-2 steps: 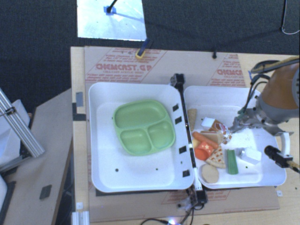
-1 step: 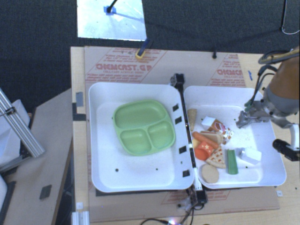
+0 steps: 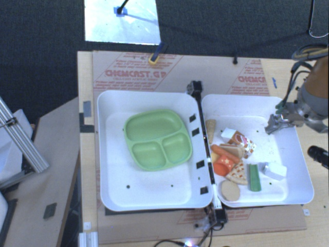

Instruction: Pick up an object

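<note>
Because the pincer (image 3: pixel 273 125) hangs over the right bin's (image 3: pixel 295 153) far right side with nothing between its tips, and I cannot tell how wide it stands, any descent here risks closing on bare floor. Candidate objects lie left of and below it, packed close: a carrot (image 3: pixel 225 153), a green block (image 3: pixel 254 177), a white block (image 3: pixel 274 171), a round biscuit (image 3: pixel 230 191). Crowding could spoil a grasp. Further left, the other bin (image 3: pixel 110 138) holds a green divided plate (image 3: pixel 157 140).

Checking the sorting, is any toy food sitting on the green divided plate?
No, the green divided plate holds nothing; the toy food lies in the right bin.
</note>
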{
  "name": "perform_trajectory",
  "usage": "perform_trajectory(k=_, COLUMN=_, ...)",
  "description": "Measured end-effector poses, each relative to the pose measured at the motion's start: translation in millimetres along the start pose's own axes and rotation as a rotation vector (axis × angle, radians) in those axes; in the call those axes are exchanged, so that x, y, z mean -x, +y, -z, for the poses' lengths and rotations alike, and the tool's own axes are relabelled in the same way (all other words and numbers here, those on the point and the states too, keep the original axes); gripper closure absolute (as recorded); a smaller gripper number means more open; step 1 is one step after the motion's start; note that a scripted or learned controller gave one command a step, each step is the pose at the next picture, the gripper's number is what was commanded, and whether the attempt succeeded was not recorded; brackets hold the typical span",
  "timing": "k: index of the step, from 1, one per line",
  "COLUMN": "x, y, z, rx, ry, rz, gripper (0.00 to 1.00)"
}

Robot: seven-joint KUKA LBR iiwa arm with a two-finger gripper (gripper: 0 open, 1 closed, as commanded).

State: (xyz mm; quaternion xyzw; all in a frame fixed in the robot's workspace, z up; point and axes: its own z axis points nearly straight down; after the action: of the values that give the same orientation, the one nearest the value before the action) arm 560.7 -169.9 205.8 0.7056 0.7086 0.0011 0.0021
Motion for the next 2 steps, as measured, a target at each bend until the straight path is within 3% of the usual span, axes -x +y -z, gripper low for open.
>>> perform_trajectory(k=1, x=0, y=1, z=20, rx=0.000, ry=0.000, rz=0.000, gripper=1.00)
perform_trajectory(k=2, x=-47, y=-14, z=25, rx=-0.003, ry=0.003, rz=0.004, gripper=1.00)
